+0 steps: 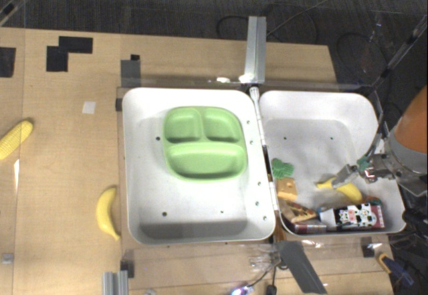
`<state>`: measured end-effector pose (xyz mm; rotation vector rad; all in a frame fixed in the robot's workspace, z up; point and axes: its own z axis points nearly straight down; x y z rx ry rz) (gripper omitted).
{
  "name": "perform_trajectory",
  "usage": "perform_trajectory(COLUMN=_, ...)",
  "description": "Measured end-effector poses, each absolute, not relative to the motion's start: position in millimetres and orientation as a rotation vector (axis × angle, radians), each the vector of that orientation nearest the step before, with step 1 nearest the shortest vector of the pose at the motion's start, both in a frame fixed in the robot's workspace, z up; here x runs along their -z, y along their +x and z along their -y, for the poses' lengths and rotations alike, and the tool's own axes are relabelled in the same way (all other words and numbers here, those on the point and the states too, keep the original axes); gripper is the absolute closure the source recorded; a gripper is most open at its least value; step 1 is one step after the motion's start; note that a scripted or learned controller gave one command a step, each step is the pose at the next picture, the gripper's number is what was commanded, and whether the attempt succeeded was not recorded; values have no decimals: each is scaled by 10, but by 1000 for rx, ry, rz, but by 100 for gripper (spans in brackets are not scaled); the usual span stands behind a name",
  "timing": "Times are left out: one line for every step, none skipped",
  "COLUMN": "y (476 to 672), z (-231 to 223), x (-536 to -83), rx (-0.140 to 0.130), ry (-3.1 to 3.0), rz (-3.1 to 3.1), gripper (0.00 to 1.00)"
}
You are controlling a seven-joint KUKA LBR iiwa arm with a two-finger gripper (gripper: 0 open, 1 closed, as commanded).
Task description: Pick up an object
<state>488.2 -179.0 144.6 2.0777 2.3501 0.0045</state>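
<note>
Metal fingers of the gripper (342, 175) reach into the right bin (314, 113) from the right edge of the frame, under the arm's (411, 133) grey wrist and orange band. They sit narrow, and a small yellow piece (349, 191), smooth and curved, lies right at their tips; whether it is pinched between them I cannot tell.

Along that bin's lower edge lies a clutter: a bumpy green toy (281, 169), a tan block (286, 188), a flat dark box (359, 216) with white print, and a reddish stick (302, 217).

Left bin (140, 153) is glossy white plastic with rounded corners, and holds a matte green tray (203, 141) split into three compartments.

On the wooden bench (60, 173), at lower left, lies a banana (106, 212); a corn cob (15, 140) with its ribbed surface sits at the far left edge.
</note>
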Motion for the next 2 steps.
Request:
perform_trajectory(y=5223, z=1762, x=-909, rx=-14, ry=1987, rz=-2412, gripper=0)
perform_trajectory(y=4931, z=1343, x=-917, rx=-13, ry=1824, rz=-2532, gripper=0)
